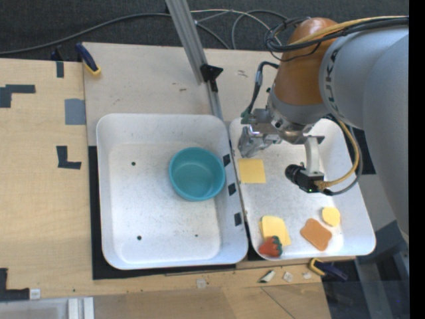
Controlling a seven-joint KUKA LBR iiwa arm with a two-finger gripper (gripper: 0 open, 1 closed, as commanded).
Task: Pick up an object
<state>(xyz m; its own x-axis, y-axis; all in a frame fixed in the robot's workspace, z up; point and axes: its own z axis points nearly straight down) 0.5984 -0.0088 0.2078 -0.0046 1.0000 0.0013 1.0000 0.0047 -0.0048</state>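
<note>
1. Left bin (106, 178): well to the left of the gripper (250, 142). 1 teal bowl (196, 173) is seated upright in it, left of the tool and slightly nearer the camera. The 2 bin rims lie between the bowl and the tool.

2. Tool state: the gripper is positioned low over the far left corner of the right bin (292, 208), close to the left wall. How far it is open cannot be told from this view. No object is seen held in it.

3. Task object: the yellow flat square (252, 171) is judged the likely target. It lies flat on the bin floor, just in front of the tool and apart from it.

4. Step in hand: the approach is judged to be under way; no grasp has been made. For the next move, a short shift toward the square and a descent are called for. A thin flat piece offers little edge to be gripped, and the adjacent bin wall may obstruct the tool.

5. Other objects, front right of the tool and well apart from it: 1 yellow block (273, 228) touching 1 red piece (270, 247), 1 orange piece (316, 234), 1 small yellow piece (331, 216). The approach is not obstructed by these.
</note>
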